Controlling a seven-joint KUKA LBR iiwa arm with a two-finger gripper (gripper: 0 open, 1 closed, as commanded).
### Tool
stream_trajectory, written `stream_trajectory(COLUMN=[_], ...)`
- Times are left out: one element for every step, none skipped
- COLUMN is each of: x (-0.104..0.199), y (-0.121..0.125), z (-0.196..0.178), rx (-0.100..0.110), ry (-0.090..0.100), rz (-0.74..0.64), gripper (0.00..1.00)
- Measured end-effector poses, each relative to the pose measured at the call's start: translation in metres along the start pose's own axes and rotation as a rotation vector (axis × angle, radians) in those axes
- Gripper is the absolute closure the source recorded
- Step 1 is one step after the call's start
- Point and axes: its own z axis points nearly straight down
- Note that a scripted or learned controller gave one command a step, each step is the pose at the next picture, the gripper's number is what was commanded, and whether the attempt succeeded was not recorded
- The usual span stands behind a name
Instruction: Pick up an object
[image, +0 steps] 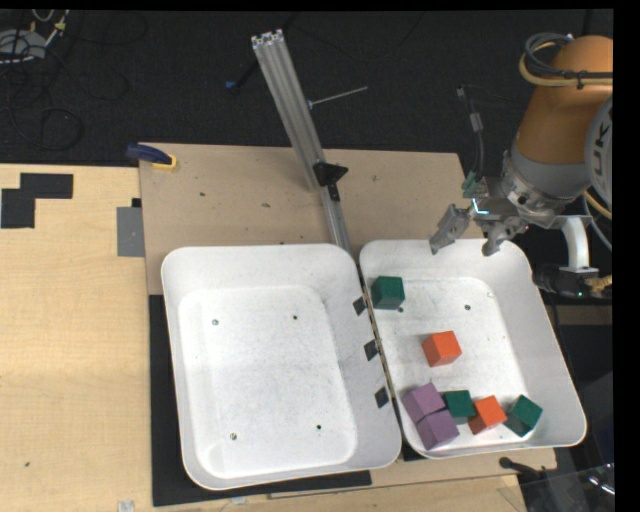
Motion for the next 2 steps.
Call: stream_trajectory(x=[0.000,0.000], y=[0.001,0.007], z=[-0.003,0.059], rx=[-0.005,0.001], ry=[-0.001,-0.001], rz=[-0.001,0.000], gripper=[0.00,0.00])
